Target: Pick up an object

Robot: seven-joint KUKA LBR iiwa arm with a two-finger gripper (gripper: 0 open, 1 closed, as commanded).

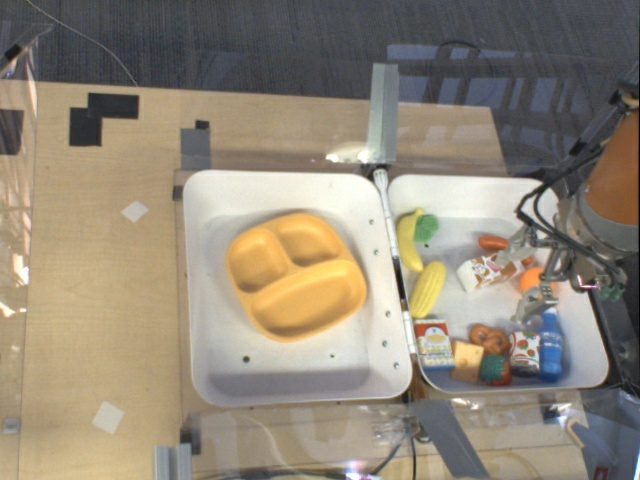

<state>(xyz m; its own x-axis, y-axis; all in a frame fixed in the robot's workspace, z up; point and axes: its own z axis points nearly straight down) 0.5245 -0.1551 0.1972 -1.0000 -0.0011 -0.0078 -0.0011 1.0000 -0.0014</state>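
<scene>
Tool (540, 293), state I cannot tell, hovers lower right over the blue bottle (550, 346): light, stiff, slippery; best gripped mid-body.

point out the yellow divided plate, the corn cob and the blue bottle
yellow divided plate (295, 276), camera view, on the ridge between its compartments
corn cob (428, 287), camera view, on the middle of the cob
blue bottle (550, 349), camera view, on the bottle's body

A single fixed camera looks down at a slant on the wooden bench (100, 298). Both white bins (200, 368) lie side by side in mid-distance.
</scene>
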